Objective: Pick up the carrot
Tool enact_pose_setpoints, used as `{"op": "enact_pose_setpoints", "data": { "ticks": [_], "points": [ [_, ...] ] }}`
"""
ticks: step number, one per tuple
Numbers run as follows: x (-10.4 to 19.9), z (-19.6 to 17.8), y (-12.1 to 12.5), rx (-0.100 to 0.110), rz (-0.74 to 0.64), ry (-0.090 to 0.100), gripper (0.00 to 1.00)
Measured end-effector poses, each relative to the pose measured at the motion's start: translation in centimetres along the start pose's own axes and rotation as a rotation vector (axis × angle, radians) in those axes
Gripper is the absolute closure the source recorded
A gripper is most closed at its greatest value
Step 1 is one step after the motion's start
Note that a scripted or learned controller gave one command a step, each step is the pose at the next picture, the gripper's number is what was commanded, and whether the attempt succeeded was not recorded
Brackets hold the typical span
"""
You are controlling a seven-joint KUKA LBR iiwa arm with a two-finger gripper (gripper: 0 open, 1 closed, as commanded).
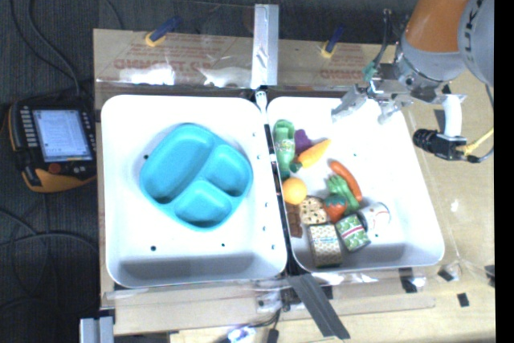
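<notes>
The carrot (343,172), red-orange with a green leafy top, lies slanted in the middle of the right bin (405,173). A paler orange tapered piece (316,150) lies just up-left of it, beside a purple toy (303,140). My gripper (366,108) hangs over the bin's far edge, up and to the right of the carrot and well apart from it. It is open, with nothing between its fingers.
Packed around the carrot are a green corn-like piece (283,142), an orange fruit (294,190), a red-and-green toy (336,209) and small boxes (324,241). A blue divided tray (197,173) lies in the left bin (120,237). A teach pendant (52,142) sits far left.
</notes>
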State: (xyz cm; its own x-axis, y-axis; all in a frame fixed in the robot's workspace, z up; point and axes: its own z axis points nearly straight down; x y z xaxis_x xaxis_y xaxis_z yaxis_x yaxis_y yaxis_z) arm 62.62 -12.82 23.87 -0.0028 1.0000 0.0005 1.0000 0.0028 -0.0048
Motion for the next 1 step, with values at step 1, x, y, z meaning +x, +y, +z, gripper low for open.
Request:
{"op": "enact_pose_setpoints", "data": {
  "ticks": [1],
  "points": [
    [-1.98,12.91,3.75,0.001,-0.01,-0.003,0.0]
  ]
}}
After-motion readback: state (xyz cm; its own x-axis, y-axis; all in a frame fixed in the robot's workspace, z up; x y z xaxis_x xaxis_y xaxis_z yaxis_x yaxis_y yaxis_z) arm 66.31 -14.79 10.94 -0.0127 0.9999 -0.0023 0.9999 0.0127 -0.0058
